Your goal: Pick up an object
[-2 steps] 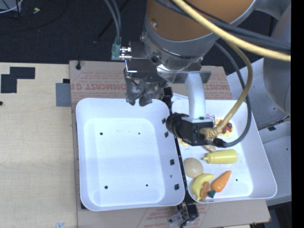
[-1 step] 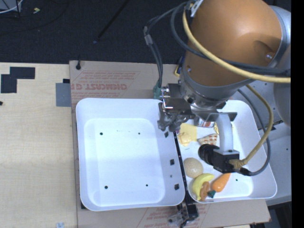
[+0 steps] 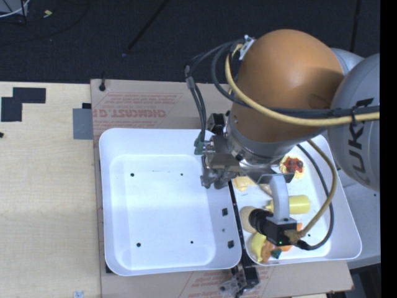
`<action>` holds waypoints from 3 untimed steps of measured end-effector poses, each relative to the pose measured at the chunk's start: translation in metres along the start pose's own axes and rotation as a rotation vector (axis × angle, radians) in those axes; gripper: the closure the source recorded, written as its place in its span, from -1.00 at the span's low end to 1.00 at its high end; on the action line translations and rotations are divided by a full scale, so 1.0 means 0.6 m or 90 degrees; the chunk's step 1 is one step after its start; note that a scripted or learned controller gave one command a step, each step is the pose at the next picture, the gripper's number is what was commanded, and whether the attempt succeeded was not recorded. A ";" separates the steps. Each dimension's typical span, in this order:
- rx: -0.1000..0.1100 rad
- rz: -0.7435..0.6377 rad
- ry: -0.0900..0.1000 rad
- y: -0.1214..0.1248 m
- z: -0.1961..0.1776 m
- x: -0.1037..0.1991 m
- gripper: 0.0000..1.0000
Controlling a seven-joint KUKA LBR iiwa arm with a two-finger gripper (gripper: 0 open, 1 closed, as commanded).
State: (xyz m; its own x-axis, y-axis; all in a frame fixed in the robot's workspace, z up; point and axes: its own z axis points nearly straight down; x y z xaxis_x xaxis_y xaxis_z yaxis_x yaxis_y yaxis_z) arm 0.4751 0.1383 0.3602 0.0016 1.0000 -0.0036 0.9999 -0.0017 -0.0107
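The pincer (image 3: 214, 168) hangs at the left edge of the right bin (image 3: 345, 230); apart or together, I cannot tell.

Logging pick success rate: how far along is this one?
Done: arm is over the right bin. In hand: claw sits at the divider, no item visibly held. Left: grasp and lift something, e.g. the yellow cylinder lying in that bin.
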 end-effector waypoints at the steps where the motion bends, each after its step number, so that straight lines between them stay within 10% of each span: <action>1: -0.012 -0.005 0.005 -0.001 -0.195 0.090 1.00; 2: -0.008 -0.005 0.004 -0.003 -0.302 0.180 1.00; 3: 0.004 -0.001 -0.003 -0.002 -0.089 0.165 1.00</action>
State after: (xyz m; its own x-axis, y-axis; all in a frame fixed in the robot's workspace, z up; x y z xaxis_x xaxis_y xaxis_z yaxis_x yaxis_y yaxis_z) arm 0.4743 0.2377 0.4130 0.0003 1.0000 -0.0090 0.9999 -0.0004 -0.0167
